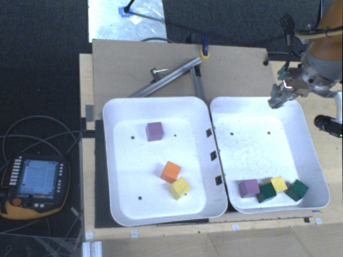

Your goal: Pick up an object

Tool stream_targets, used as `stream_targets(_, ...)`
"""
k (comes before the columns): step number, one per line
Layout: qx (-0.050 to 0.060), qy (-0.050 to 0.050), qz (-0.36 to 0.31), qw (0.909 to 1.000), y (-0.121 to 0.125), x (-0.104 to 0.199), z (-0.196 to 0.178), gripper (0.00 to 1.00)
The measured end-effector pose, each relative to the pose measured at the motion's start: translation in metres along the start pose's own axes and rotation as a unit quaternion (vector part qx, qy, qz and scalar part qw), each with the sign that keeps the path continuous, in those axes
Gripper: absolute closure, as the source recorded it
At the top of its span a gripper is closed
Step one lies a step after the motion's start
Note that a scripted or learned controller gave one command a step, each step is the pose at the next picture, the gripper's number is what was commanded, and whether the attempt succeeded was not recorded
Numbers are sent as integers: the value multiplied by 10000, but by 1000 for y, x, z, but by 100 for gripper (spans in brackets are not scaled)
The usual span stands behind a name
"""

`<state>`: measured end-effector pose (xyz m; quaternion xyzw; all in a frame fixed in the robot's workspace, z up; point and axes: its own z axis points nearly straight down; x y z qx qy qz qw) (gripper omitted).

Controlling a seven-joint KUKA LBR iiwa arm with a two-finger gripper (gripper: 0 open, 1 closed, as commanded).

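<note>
In the left bin lie a purple cube, an orange cube and a yellow cube, the last two touching. Along the near edge of the right bin sit a purple cube, a dark green block, a yellow cube and a second green block. My gripper hangs over the far right corner of the right bin, well away from every cube, with nothing seen between its fingers.
A metal bar lies slanted on the brown board behind the bins. A teach pendant with cables sits on the floor at left. A foil sheet lies at the back.
</note>
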<state>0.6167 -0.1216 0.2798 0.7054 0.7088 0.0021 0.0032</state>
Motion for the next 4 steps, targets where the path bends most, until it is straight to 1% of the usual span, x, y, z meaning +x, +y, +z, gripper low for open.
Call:
stream_targets(1,22,12,-26,10000,6,53,-1,100)
stream_targets(2,21,15,-28,10000,19,103,1,100)
stream_targets(3,41,20,-32,10000,21,163,22,100)
stream_targets(4,30,21,-33,10000,25,222,31,100)
